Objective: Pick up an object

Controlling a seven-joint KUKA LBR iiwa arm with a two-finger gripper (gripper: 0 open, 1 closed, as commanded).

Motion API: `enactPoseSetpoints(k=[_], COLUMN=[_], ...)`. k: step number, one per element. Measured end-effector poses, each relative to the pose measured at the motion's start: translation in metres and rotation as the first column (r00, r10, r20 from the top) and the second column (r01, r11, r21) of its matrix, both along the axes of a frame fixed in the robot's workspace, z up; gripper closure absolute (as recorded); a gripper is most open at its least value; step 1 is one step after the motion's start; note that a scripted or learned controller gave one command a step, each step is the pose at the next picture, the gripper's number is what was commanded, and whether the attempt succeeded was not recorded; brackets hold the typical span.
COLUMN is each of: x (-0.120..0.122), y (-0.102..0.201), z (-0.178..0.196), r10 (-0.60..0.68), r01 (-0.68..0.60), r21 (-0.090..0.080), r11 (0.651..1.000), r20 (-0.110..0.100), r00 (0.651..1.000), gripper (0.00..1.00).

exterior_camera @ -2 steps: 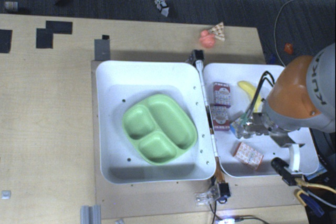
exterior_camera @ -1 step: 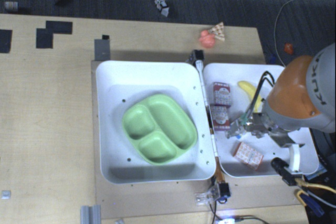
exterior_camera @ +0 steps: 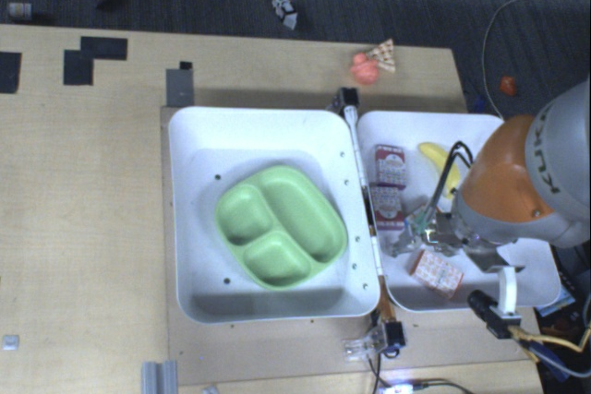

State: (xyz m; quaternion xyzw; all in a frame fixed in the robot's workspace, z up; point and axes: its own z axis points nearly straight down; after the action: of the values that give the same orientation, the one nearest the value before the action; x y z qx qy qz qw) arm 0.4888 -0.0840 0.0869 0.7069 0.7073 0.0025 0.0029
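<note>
dark ribbed flooring runs along the top, and below it sits the pale wooden bench [exterior_camera: 83, 226] with two white bins side by side. the left bin [exterior_camera: 189, 198] carries a green sectioned tray [exterior_camera: 280, 224], three compartments, tilted a touch. over to the right bin [exterior_camera: 397, 291], and there's a red and white packet [exterior_camera: 390, 165] near the dividing wall, its print too small to read, with another packet [exterior_camera: 389, 204] just below it, again no legible text. a yellow banana-like piece [exterior_camera: 432, 154] lies near the top of that bin, and a small checked red and white box [exterior_camera: 437, 271] sits towards the bottom. the one bit of lettering that can be made out is on the grey arm [exterior_camera: 563, 152], letters running down its side that look like "ku". the arm reaches in from the right, orange band [exterior_camera: 503, 185] above the wrist, angled down over the right bin. the gripper [exterior_camera: 417, 235] hangs low just above the checked box, beside the lower packet; whether its fingers are spread or closed, cannot tell from here, and nothing is visibly held between them. on the bench above the bins rest a pink ball [exterior_camera: 365, 68] and a small patterned cone [exterior_camera: 384, 56].
</note>
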Motion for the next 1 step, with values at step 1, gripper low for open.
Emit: enactPoseSetpoints(k=[1], x=[0.0024], y=[0.0002], z=[0.0116], r10=[0.002], r01=[-0.002], r21=[-0.001], r11=[1.0], r20=[0.007], r00=[1.0], gripper=[1.0])
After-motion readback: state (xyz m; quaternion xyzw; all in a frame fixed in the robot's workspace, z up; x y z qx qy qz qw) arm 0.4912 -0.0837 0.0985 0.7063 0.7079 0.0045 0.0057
